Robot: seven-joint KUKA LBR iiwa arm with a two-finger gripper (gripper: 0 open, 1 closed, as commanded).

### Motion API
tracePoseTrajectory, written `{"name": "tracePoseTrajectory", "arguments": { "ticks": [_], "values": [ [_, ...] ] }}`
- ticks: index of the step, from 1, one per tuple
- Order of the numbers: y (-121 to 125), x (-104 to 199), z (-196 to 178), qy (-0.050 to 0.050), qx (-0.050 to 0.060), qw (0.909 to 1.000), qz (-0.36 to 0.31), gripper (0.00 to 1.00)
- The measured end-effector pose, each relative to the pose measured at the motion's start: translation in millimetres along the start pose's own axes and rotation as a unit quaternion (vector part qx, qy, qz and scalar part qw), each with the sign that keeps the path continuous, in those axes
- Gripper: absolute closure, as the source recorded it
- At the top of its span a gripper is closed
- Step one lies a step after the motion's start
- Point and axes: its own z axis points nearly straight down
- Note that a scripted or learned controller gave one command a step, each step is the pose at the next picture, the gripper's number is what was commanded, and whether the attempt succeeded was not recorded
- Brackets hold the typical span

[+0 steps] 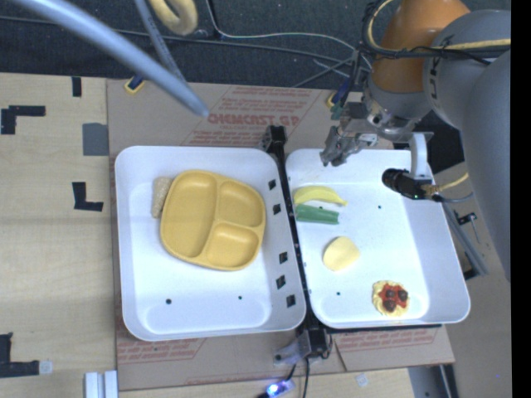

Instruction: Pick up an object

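Observation:
In the right bin (431, 247) lie a yellow banana (319, 195), a green pod-like piece (317, 215) just below it, a pale yellow lump (340, 254) and a small pizza-like disc with red spots (391, 298) near the front right corner. My gripper (336, 152) hangs over the bin's back left part, above and slightly right of the banana, apart from it. Nothing shows between its fingers.
The left bin (141, 247) holds a yellow divided plate (212, 220) with a tan slice (159, 197) tucked at its left edge. Black clips (284, 222) run along the seam between the bins. Cables and a grey pole (108, 36) lie behind the bins.

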Motion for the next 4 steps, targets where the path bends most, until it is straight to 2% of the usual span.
{"name": "tracePoseTrajectory", "arguments": {
  "ticks": [1,2,3,4],
  "values": [
    [0,47,6,0.000,0.001,1.0000,0.000,1.00],
    [-6,110,7,0.000,0.001,1.0000,0.000,1.00],
    [-11,159,-5,0.000,0.000,1.0000,0.000,1.00],
    [-11,155,-5,-0.001,0.001,1.0000,0.002,0.00]
  ]
}}
